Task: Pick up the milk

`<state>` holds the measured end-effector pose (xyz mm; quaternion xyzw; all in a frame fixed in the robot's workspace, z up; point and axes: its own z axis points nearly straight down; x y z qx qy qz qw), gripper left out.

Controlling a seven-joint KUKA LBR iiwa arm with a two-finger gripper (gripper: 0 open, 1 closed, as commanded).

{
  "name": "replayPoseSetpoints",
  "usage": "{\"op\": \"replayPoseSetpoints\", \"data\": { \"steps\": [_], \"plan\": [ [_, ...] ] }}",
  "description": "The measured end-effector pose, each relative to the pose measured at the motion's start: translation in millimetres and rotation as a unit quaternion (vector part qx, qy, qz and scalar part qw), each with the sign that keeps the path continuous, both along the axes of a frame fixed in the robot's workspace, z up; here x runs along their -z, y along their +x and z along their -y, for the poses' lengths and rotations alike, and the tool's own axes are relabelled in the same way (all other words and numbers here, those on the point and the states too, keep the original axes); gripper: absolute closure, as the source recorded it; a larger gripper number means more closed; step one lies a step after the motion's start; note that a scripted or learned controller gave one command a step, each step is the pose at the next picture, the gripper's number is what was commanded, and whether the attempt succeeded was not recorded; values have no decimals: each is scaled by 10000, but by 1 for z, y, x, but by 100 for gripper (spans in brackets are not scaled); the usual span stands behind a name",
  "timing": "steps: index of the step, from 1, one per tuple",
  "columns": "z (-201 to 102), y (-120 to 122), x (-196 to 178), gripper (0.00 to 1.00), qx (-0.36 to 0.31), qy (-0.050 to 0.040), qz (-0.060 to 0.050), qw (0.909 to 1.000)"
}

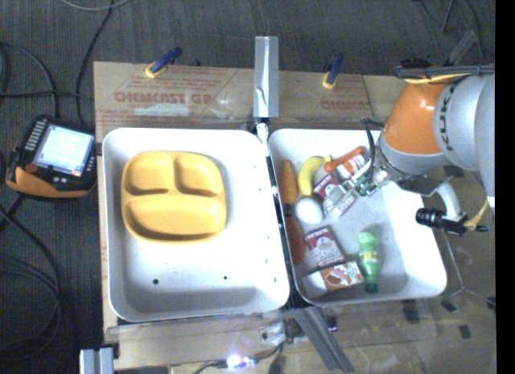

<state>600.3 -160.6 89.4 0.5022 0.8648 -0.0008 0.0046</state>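
Observation:
A small red and white milk carton [320, 245] lies flat in the middle of the right bin [418, 272], below the white egg [309, 210]. My gripper [348, 184] is low in the upper middle of that bin, up and to the right of the carton and apart from it. It hangs over another red and white package [328, 188], with an orange-red item [348, 158] just behind it. What lies directly under the gripper is partly hidden.
A banana [310, 173] and a carrot [288, 183] lie along the right bin's left side. A green bottle [368, 258] and an orange box [338, 276] are near its front. The left bin [161, 284] holds a yellow divided tray [174, 195].

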Motion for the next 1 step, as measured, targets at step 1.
{"op": "replayPoseSetpoints", "data": {
  "steps": [1],
  "plan": [
    [7,27,0,0,-2569,-19,2,9664]
  ]
}}
